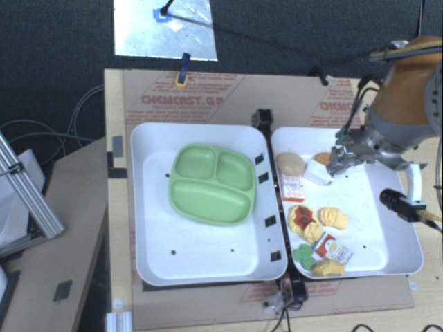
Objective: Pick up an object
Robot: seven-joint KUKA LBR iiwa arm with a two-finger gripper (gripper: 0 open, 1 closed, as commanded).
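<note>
My gripper (338, 160) hangs low over the upper part of the right bin (387, 251), on the grey arm with its orange band (412, 88). It is just right of a white block (317, 176) and a small orange item (321, 159), close to both or touching them. Further left lie a tan bread roll (291, 163) and a white packet with red print (293, 187). Toward the front lie a red and yellow pizza slice (302, 218), a yellow corn piece (333, 218), a small printed box (333, 248), a green toy (303, 256) and a yellow toy (328, 268).
The left bin (156, 254) holds a green divided plate (211, 183). A black divider with clips (273, 185) runs between the bins. A black cylinder (398, 205) juts over the right bin's right side. Cables run behind the bench.
</note>
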